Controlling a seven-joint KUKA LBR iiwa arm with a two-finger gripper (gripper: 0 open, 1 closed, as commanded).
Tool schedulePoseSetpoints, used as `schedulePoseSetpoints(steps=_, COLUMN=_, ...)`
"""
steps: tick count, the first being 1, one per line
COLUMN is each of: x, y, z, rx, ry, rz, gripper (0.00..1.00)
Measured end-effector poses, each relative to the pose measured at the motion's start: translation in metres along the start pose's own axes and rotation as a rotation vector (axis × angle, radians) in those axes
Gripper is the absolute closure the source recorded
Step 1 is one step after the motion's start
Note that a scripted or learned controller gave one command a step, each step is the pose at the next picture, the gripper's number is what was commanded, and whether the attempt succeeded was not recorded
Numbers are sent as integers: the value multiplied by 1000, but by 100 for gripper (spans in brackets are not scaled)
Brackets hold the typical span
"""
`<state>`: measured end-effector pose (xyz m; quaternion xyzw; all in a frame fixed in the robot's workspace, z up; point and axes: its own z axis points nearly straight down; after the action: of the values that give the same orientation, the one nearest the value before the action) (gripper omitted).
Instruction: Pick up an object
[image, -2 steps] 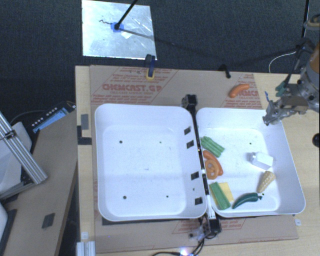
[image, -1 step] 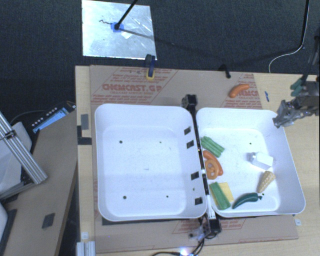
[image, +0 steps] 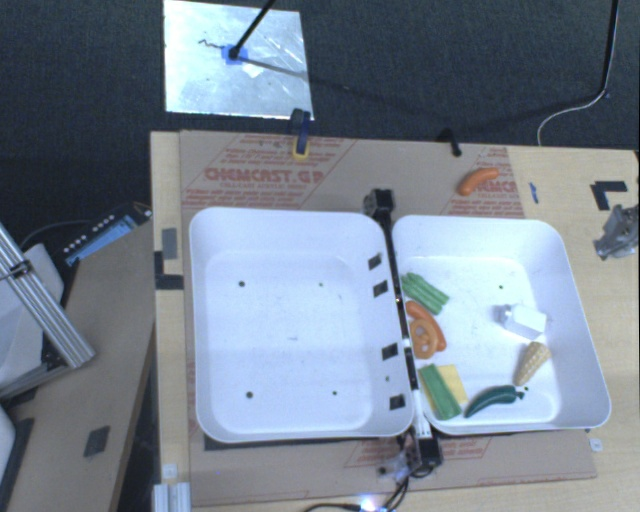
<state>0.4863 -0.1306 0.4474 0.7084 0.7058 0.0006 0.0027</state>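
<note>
The right white bin (image: 560, 250) holds a ridged green strip (image: 426, 293), an orange ring-shaped piece (image: 426, 333), a green-and-yellow block (image: 441, 389), a dark green pepper (image: 493, 399), a tan cone (image: 531, 361) and a small white block (image: 521, 320). An orange sausage-shaped piece (image: 477, 181) lies on the worktop (image: 420, 170) behind it. The grey tool (image: 619, 232) sits at the right edge, apart from the bin; whether it is wide or narrow I cannot tell.

A pale wooden bench (image: 560, 170) stands on dark carpet (image: 80, 90) bearing a shiny sheet (image: 235, 60).
</note>
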Motion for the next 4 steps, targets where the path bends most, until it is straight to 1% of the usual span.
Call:
schedulePoseSetpoints(steps=1, x=64, y=15, z=-93, rx=-9, ry=3, rz=-15, gripper=100)
schedulePoseSetpoints(steps=2, x=77, y=60, z=-20, rx=9, ry=3, rz=-10, gripper=100)
schedulePoseSetpoints(steps=3, x=107, y=-2, z=-83, rx=-5, ry=4, rz=-11, gripper=100)
schedulePoseSetpoints(steps=4, x=-4, y=-1, z=-3, rx=8, ry=0, rz=6, gripper=100)
